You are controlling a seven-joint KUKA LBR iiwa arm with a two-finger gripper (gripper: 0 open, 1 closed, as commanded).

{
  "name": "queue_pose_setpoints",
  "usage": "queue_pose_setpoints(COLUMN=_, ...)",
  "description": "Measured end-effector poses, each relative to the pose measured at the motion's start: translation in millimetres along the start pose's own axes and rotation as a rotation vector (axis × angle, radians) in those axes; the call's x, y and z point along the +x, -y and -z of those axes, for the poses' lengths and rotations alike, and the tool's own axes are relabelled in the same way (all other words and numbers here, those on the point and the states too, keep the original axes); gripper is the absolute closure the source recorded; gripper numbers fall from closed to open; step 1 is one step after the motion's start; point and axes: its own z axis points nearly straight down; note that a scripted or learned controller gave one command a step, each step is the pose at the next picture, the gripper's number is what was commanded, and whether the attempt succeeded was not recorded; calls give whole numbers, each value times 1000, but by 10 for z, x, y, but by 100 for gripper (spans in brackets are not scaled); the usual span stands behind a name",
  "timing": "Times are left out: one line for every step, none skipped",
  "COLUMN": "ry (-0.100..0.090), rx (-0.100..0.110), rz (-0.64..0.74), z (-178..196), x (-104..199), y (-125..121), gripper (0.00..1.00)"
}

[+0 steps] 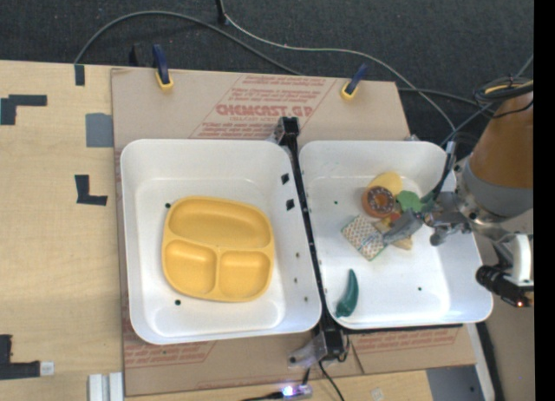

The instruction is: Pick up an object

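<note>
Gripper [401,230] sits low in right bin [434,299], over a small object cluster [381,213] at 1 o'clock from bin centre; finger state can't tell. Teal piece [348,293] lies alone at 7 o'clock, open floor around. Yellow tray [218,247] takes most of left bin [143,217].

One fixed camera looks down at a slant on both white bins [139,243].

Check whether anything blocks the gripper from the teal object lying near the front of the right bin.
Nothing visible does. The teal object lies alone on bare bin floor in the right bin. The gripper sits further back, over the cluster of small items, with open floor between them.
</note>
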Motion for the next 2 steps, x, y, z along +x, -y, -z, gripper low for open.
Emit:
queue_pose_setpoints(ry=2, rx=-12, rz=4, z=57, x=2, y=-29, gripper=0)
queue_pose_setpoints(ry=1, rx=-8, rz=3, z=-583, x=20, y=-49, gripper=0)
